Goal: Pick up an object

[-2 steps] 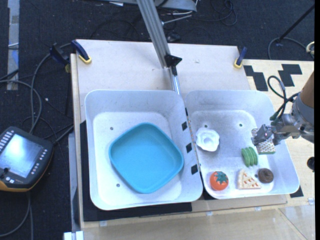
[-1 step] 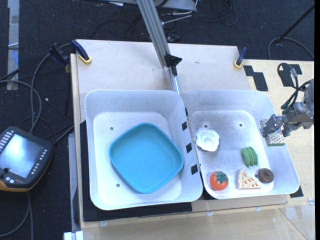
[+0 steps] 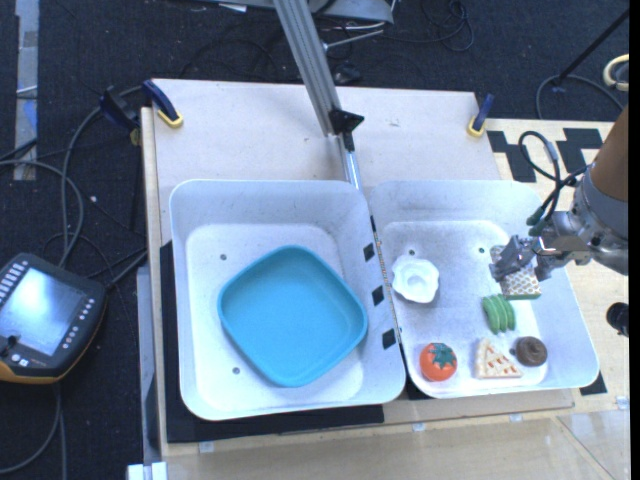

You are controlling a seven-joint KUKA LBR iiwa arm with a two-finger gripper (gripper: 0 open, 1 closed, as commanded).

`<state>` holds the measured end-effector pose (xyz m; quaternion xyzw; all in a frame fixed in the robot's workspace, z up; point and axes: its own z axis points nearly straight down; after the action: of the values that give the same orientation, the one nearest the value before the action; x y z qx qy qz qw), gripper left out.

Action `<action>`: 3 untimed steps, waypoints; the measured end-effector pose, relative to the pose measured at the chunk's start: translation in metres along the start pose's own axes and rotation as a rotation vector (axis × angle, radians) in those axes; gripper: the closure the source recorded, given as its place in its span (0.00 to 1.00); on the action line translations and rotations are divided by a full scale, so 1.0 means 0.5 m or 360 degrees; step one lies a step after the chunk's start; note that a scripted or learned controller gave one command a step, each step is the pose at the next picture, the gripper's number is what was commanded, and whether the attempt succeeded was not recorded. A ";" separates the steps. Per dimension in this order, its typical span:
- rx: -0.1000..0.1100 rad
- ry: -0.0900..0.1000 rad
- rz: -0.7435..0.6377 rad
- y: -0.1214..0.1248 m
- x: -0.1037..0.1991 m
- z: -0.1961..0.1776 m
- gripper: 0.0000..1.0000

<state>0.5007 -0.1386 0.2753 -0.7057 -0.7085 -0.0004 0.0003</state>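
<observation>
Small checkered item (image 3: 519, 284) lies in right bin (image 3: 470, 236), directly under gripper (image 3: 514, 263) | jaws' grip cannot be told from above | green piece (image 3: 498, 313), tomato (image 3: 437, 361), wedge (image 3: 495, 359), brown doughnut (image 3: 530, 351), white cup (image 3: 415, 279) nearby | blue tray (image 3: 290, 314) in left bin (image 3: 200, 218) on counter (image 3: 250, 133)

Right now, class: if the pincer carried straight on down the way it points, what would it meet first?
Probably the green object just below the pincer in the right bin; depth is unclear.
</observation>
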 end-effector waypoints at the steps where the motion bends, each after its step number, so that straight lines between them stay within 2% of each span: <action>1: 0.0002 0.0000 0.0000 -0.004 0.099 0.035 1.00; 2: 0.0002 0.0000 0.0000 0.009 0.191 0.063 1.00; 3: 0.0000 0.0000 -0.0001 0.005 0.289 0.051 1.00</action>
<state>0.5028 0.0058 0.2500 -0.7054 -0.7088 -0.0003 0.0002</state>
